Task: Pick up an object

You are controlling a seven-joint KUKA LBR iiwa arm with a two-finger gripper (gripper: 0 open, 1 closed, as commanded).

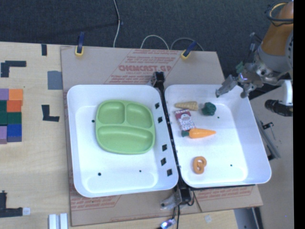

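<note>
Gripper [233, 86] is hanging over the right bin's [248, 128] far right corner with fingers spread and grasping nothing, while the carrot [202, 133], green broccoli piece [208, 109] and pretzel [199, 165] are lying loose and apart inside it, presumably leaving room for a pick.

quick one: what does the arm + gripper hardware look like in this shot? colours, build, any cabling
One arm at the view's right: rounded orange section at the top corner, light grey housing below it. The wrist is a cluster of grey metal parts with dark fittings. The gripper ends in slim grey fingers, one splaying out over the right bin. A white part with a dark end sits below the wrist. No markings readable; any cabling on the arm is too blurred to tell.
</note>
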